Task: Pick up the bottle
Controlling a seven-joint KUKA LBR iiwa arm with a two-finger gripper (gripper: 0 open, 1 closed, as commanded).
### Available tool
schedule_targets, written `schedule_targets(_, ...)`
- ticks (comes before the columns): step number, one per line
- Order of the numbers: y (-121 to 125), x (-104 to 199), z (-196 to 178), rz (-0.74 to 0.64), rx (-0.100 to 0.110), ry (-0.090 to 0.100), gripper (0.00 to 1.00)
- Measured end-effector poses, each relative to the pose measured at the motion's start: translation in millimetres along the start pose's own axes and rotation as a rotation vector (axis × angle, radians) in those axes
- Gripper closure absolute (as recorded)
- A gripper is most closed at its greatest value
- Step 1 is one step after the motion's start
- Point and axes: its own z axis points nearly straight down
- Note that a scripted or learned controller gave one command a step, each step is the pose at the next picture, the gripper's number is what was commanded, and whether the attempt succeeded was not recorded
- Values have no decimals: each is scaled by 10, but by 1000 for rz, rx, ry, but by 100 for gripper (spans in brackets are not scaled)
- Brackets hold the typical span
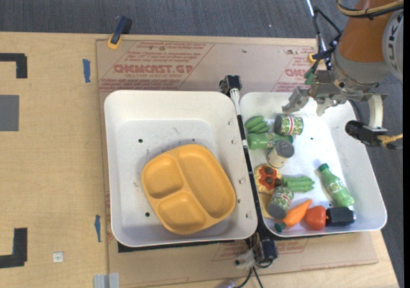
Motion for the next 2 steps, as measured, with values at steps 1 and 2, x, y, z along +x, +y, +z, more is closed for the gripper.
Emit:
schedule_targets(1, -183, -181, 991, -20, -3, -1, 0)
schedule_targets(2, -1180, -319, 1117, -272, -18, -9, 0)
